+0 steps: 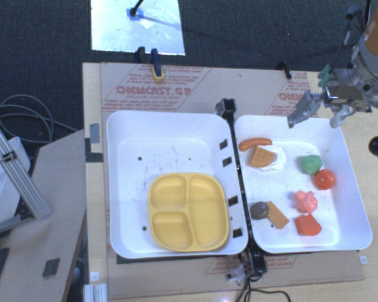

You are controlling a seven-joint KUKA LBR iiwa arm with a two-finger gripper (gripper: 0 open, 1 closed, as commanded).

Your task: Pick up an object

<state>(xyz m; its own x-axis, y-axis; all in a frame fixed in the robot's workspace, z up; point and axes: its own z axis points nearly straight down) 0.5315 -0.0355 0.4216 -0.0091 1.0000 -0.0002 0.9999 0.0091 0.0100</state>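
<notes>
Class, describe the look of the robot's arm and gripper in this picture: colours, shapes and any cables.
The arm is grey with an orange band above the wrist. The gripper is metallic grey with two slim fingers and a small green part beside its body. A thin dark cable runs beside the arm.

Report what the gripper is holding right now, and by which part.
Nothing is held. The gripper hangs open over the far edge of the right bin, its fingers spread with only air between them, apart from all the toy food.
</notes>
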